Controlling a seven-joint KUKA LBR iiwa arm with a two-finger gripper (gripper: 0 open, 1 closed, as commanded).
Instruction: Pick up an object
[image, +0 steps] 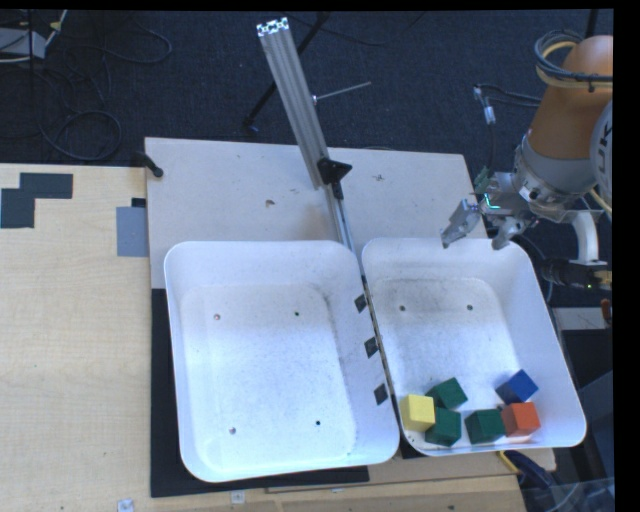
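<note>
Camera view: jaws (480, 229) spread open, gripping nothing, over far rim of right bin (560, 345); six blocks (470, 408) clustered at bin's near edge

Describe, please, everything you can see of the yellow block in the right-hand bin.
The yellow block is a small, matte, plain-faced cube, lying flat on the floor of the right bin, in its near corner. It is the leftmost piece of the cluster there, with a dark green block pressed against its right side. The gripper is far from it, over the bin's far rim.
</note>
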